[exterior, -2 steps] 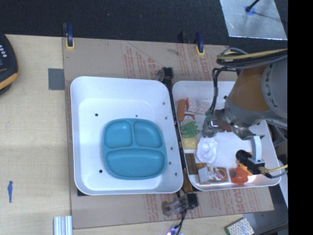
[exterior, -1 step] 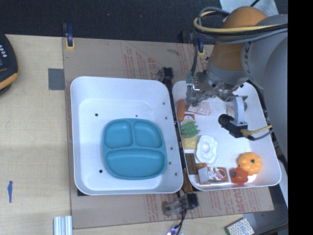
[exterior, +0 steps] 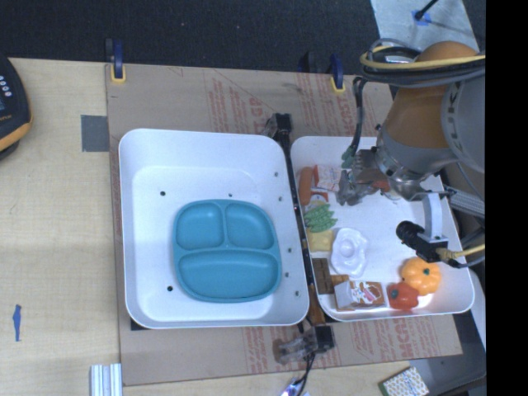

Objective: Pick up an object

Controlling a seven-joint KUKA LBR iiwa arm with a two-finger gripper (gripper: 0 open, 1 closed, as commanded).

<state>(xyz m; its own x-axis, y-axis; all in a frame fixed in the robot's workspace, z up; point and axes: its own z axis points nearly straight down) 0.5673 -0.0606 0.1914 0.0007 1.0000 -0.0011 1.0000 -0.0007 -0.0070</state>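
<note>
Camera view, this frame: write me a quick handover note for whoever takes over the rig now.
Hand: low over the top of the right bin; grip state unclear, nothing seen held.
Things: toy food lies in the right bin, including a hot dog, green vegetable, white piece, orange pumpkin and red tomato. A blue divided plate sits in the left bin.
Done: no pick visible.
Left: grasp and lift one object.

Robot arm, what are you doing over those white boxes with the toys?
The robot arm reaches in from the right over the right bin, and its gripper hangs low near the bin's back end. That bin holds toy food: an orange pumpkin, a red tomato, something green and a white piece. The left bin holds a blue divided plate. Nothing looks picked up yet.
</note>
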